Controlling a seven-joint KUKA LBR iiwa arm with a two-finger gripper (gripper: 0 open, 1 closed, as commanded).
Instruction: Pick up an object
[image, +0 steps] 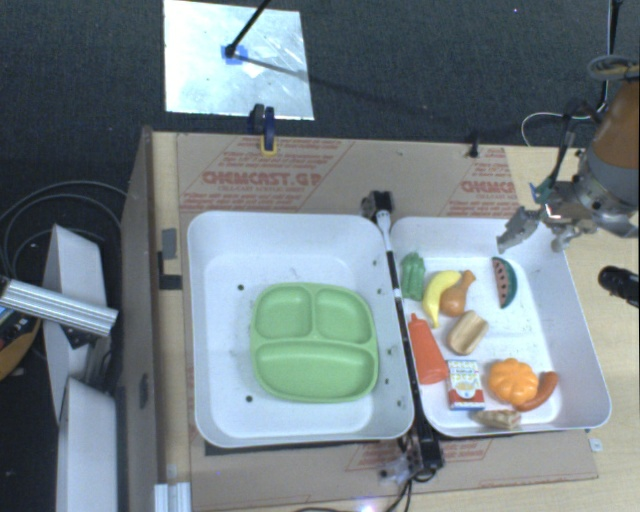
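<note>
Dark carpet surrounded the desk (300, 170), whose cardboard-covered top carried two shallow white bins side by side. A green divided plate (314, 343) lay in the left bin (225, 260). The right bin (575, 330) held toy food: a green vegetable (411, 273), a banana (438, 291), a drumstick (460, 292), a watermelon slice (504, 281), a bread roll (467, 331), a red bottle (428, 352), a small carton (465, 384), an orange pumpkin (512, 380) with a sausage (543, 389) just beside it, and something pale, perhaps a shell, at the front rim. The hand (541, 228) hovered over the bin's far right corner, its fingers apart and nothing between them, near the watermelon slice but not touching it.
</note>
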